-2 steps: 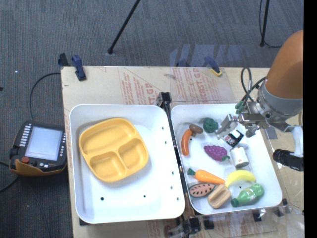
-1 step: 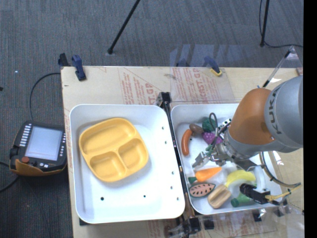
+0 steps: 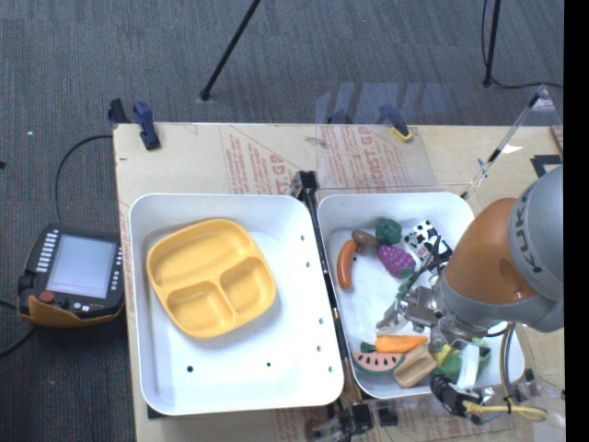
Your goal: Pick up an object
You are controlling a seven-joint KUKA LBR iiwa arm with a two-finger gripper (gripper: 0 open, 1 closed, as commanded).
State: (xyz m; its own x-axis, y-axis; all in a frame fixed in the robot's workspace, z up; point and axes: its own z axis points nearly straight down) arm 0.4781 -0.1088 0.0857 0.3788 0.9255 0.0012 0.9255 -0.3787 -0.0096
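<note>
The right bin (image 3: 368, 201) holds several toy foods. An orange sausage (image 3: 345, 263) lies at its left, with a brown piece (image 3: 363, 239), a green piece (image 3: 388, 230), purple grapes (image 3: 398, 260) and a black-and-white toy (image 3: 421, 238) towards the back. Along the front lie a carrot (image 3: 401, 343), a watermelon slice (image 3: 377, 361), a tan bread piece (image 3: 416, 368) and a green-yellow piece (image 3: 450, 358). My gripper (image 3: 409, 309) is low in this bin, between the grapes and the carrot. The orange wrist band (image 3: 488, 265) hides the bin's right part.
The left bin (image 3: 156, 376) carries a yellow divided plate (image 3: 212, 276). A pendant with a screen (image 3: 74, 274) lies on the floor to the left. Blue clamps (image 3: 145, 122) grip the bench's back edge. A clear panel (image 3: 368, 145) stands behind the right bin.
</note>
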